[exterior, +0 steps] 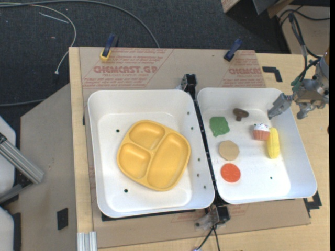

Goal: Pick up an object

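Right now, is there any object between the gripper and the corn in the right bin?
Nothing visible blocks it. The gripper is over the right bin's upper right edge, and the corn lies below it in the picture with bare floor between. The cupcake touches the corn's left side, so it crowds a grasp from there.

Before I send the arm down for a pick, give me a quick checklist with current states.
1. Targets present in the right bin: ok. Yellow corn, cupcake, green piece, brown piece, tan disc and red disc.
2. Gripper over the right bin's upper right rim: ok.
3. Gripper carrying nothing: ok.
4. Open or shut: cannot tell.
5. Nearest targets separable: not ok, corn and cupcake touch.
6. Yellow tray sits in the left bin, away from the pick area: ok.
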You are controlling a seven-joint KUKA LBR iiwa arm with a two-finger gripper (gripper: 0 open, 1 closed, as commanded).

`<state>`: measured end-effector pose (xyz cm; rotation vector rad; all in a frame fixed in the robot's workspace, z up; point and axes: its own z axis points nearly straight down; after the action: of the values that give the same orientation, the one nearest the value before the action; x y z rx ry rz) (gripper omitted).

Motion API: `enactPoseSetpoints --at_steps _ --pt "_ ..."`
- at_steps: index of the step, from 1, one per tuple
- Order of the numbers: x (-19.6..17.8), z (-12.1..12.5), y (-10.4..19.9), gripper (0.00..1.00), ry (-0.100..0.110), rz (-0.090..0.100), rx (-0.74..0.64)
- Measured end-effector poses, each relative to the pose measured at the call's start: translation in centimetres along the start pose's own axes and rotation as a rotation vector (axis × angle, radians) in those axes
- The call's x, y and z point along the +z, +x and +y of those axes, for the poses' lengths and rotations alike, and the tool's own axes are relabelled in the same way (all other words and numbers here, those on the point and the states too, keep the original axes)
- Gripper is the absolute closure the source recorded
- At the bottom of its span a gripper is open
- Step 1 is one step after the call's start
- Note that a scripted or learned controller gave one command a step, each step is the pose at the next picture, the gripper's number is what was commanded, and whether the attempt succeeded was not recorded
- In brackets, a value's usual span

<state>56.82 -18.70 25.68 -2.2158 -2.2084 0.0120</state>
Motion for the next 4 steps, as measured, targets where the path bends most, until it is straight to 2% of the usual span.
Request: enactPoseSetpoints --at_steps 1,4 --pt "-0.8 0.2 0.1 0.00 -0.014 -0.003 -0.004" --pt "16.1 2.3 1.0 0.00 -0.009 -0.002 -0.004"
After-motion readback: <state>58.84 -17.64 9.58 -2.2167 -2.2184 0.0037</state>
